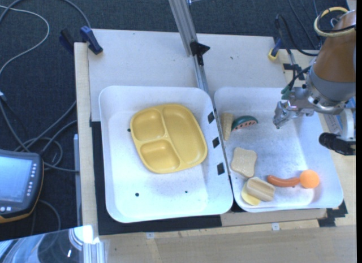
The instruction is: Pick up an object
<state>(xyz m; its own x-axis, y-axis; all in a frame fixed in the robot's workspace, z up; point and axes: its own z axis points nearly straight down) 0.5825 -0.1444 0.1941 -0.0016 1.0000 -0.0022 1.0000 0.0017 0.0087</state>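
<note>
Five toy foods lie in my right bin point(334, 160), nearest the watermelon slice point(244, 123); my gripper point(281, 116) hangs above them, carrying nothing, so I can drop straight down.

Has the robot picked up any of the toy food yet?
Not yet. The end effector hovers over the right bin with nothing seen in it. The watermelon slice, bread, sandwich and carrot all lie in the bin. Choosing, grabbing and lifting one remain.
</note>
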